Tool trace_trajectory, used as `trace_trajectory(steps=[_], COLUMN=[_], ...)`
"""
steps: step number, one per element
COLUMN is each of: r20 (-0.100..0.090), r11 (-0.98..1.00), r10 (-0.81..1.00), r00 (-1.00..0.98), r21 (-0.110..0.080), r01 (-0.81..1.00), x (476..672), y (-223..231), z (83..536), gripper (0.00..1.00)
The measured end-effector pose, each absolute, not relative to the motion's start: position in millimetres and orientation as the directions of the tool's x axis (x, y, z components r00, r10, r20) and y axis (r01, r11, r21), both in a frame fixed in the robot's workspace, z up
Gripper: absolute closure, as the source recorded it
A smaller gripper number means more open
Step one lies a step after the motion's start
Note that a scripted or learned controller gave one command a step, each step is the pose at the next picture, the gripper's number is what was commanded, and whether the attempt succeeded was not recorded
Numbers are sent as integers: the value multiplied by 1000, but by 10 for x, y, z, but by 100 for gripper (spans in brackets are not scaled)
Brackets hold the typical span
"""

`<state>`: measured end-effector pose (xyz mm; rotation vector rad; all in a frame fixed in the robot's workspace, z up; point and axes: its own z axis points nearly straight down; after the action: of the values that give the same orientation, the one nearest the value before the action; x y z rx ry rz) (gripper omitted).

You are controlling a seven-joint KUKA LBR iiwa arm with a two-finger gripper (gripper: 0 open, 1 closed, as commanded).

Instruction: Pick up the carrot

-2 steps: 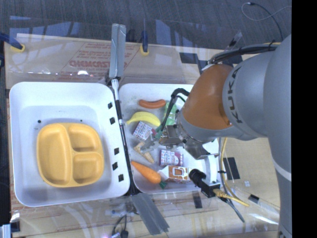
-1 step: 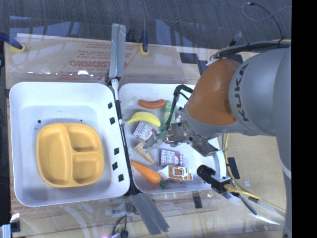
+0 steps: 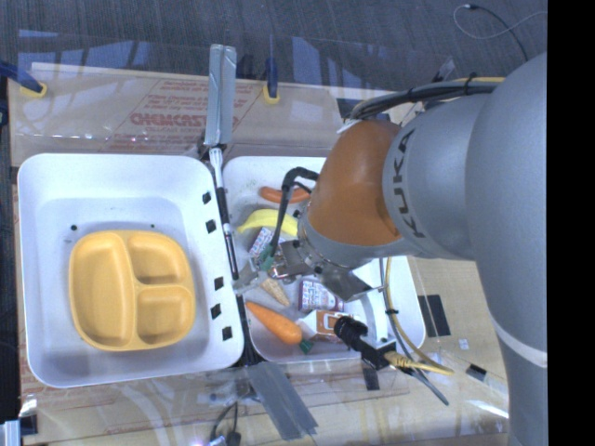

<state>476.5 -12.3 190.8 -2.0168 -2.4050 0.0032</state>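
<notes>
The grey arm (image 3: 465, 175), nearest the lens, looms over the right bin (image 3: 409, 328), its orange band (image 3: 353, 189) hiding much of the contents. The gripper (image 3: 279, 266) is seen low among the clutter, but whether it is released or clenched cannot be told from this angle. The carrot (image 3: 272, 322) lies free on the bin floor just beside it, toward the near wall, tip pointing left; nothing is gripped so far as can be judged. A banana (image 3: 267, 221) and a second orange piece (image 3: 281, 194) lie beyond. In the left bin (image 3: 37, 249) a yellow divided tray (image 3: 130, 289) is set. The bench (image 3: 465, 379) is light wood; dark carpet (image 3: 279, 7) lies behind.
</notes>
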Motion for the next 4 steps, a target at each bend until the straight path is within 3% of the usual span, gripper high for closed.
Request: trace_trajectory(steps=[1, 2, 3, 4], r20=[-1, 2, 0, 0], r11=[-51, 172, 133, 134], r10=[999, 985, 991, 991], r00=[51, -172, -133, -134], r21=[-1, -5, -1, -1], r01=[999, 985, 991, 991], x=[4761, 4764, 4763, 4763], y=[-831, -10, -791, -789], z=[1913, 1907, 1912, 1912], gripper=[0, 0, 0, 0])
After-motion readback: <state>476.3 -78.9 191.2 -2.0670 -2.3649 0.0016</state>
